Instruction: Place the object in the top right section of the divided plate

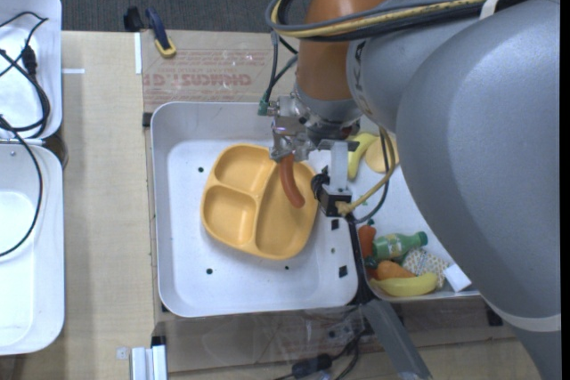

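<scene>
A yellow divided plate (pixel 240 209) lies tilted in the middle of the white bin (pixel 178 280). It has two smaller sections on its left and one long section on its right. My gripper (pixel 287 152) hangs over the plate's upper right rim, shut on the top end of a reddish-brown sausage (pixel 292 186). The sausage dangles down and slightly to the right, over the upper part of the long section. Its lower tip is close to the plate surface; I cannot tell whether it touches.
The neighbouring bin on the right holds a banana (pixel 360 152), a green bottle (pixel 401 243), a carrot (pixel 389 270) and another banana (pixel 410 285). The big grey arm covers most of that side. A white appliance with black cables (pixel 22 93) stands at the left.
</scene>
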